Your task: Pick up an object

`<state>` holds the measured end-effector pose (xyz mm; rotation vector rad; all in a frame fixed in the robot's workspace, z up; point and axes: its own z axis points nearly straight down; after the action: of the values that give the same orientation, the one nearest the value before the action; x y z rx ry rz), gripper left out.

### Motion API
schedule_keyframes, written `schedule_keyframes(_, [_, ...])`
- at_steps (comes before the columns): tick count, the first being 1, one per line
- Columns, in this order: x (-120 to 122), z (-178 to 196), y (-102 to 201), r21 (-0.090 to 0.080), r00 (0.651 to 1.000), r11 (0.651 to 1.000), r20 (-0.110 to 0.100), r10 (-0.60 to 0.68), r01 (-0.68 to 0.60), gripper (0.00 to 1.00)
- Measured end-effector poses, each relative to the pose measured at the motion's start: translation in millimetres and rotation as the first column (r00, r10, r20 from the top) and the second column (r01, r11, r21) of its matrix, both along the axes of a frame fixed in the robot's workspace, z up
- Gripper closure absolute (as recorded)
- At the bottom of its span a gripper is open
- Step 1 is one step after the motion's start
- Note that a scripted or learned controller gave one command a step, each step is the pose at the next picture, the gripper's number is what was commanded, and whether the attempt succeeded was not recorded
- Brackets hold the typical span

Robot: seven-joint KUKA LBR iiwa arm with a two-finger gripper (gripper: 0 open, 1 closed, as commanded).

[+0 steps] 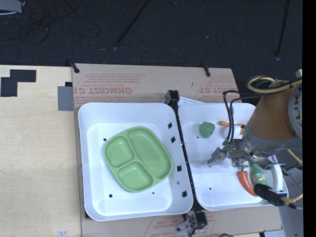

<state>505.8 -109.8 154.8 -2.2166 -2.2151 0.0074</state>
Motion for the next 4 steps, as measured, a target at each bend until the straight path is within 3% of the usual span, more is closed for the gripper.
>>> schedule_keyframes(1, [-2,-64,-4,0.000,1.000,1.000,-0.001,0.000,0.000,0.00])
schedule_keyframes(2, [-1,-50,-6,0.000,1.000,1.000,0.003,-0.007,0.007,1.00])
schedule_keyframes(4, [0,73,4,-0.002,1.000,1.000,0.012,0.002,-0.002,1.00])
